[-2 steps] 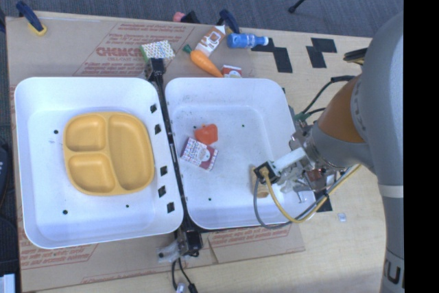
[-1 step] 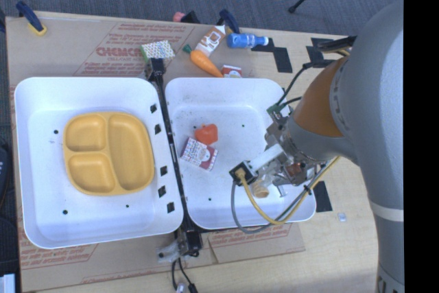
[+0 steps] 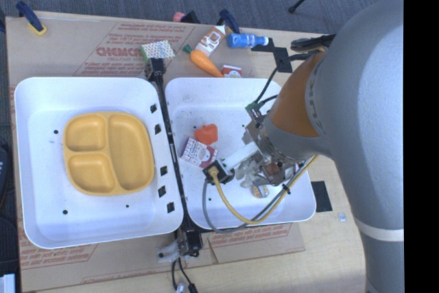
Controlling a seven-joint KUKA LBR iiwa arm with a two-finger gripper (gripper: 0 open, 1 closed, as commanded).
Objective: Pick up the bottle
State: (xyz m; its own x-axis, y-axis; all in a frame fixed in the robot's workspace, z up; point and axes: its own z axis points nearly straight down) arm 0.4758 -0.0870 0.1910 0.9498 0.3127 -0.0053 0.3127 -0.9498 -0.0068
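The small bottle with an orange-red cap and a printed label (image 3: 200,144) lies on its side in the right shallow white bin (image 3: 185,96), near the bin's left wall. The two-finger gripper (image 3: 257,178) is low in the same bin, to the right of the bottle and apart from it. If it is released or clenched, I cannot tell. The left white bin (image 3: 34,99) holds a yellow divided plastic plate (image 3: 108,151).

**Bottle lying in the right bin**

The bottle (image 3: 200,145) lies on its side, orange cap toward one o'clock, its printed label end toward seven o'clock, on the white floor near the bin's left wall, at roughly nine o'clock from the bin's centre.
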